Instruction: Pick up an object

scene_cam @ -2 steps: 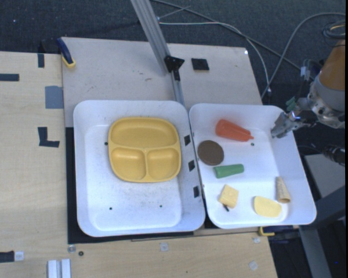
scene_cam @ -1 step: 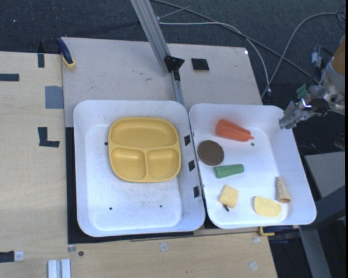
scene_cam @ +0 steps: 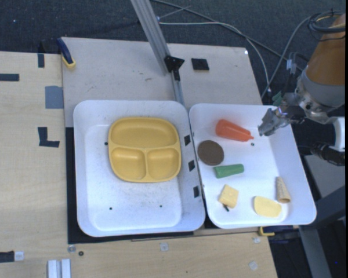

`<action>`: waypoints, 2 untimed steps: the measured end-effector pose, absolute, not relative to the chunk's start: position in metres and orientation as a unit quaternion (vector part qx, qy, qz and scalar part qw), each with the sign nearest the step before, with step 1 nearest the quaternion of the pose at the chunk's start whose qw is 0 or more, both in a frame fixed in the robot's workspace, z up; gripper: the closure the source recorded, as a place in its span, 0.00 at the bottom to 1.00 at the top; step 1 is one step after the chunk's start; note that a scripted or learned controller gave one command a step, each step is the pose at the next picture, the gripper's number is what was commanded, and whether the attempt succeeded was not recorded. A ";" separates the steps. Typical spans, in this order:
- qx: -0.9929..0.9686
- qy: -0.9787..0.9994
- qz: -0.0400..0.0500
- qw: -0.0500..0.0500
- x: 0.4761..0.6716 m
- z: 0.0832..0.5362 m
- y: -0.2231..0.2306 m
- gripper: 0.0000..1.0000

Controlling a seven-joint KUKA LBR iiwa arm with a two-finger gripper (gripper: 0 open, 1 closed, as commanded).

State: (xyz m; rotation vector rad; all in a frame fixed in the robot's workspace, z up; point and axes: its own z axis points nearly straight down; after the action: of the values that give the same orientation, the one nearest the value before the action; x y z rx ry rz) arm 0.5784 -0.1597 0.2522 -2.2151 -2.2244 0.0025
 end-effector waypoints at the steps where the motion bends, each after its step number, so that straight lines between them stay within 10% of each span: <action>1: -0.706 -0.708 0.001 0.000 0.574 0.255 -0.114 1.00; 2: -0.705 -0.709 0.001 0.001 0.562 0.257 -0.064 1.00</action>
State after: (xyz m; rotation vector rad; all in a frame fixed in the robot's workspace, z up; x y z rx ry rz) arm 0.5623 -0.0635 0.2568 -2.2139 -2.2258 0.0018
